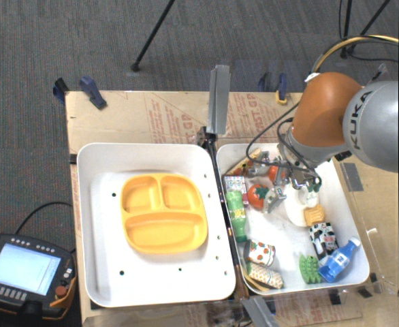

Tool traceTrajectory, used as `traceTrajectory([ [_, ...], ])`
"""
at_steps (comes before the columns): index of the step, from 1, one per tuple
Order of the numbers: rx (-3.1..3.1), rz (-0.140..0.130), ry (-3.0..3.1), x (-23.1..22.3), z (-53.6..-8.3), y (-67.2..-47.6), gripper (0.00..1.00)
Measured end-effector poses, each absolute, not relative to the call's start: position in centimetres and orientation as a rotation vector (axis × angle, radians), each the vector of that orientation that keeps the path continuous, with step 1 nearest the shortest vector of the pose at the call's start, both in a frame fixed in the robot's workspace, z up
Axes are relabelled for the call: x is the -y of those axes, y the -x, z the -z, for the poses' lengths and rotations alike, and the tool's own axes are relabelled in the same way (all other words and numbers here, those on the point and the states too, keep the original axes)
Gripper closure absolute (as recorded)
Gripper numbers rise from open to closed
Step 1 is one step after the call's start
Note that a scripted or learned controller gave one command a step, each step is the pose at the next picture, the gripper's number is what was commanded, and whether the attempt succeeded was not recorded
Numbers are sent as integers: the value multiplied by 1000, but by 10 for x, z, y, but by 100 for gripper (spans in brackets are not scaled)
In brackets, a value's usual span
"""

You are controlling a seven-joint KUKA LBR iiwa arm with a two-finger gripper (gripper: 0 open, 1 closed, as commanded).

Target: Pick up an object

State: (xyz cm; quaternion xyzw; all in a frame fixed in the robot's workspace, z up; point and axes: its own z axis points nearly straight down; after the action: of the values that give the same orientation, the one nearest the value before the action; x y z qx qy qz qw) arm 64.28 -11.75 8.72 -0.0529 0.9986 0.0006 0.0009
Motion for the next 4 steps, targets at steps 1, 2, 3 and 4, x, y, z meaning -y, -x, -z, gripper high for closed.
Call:
traceTrajectory([
  [1, -3139, -4, 90, 79, -88, -645, 0],
  [2, -3144, -1, 57, 133, -87, -549, 0],
  [3, -3106, 0, -147, 78, -96, -499, 0],
  [4, -3093, -2, 538, 114, -99, -554, 0],
])
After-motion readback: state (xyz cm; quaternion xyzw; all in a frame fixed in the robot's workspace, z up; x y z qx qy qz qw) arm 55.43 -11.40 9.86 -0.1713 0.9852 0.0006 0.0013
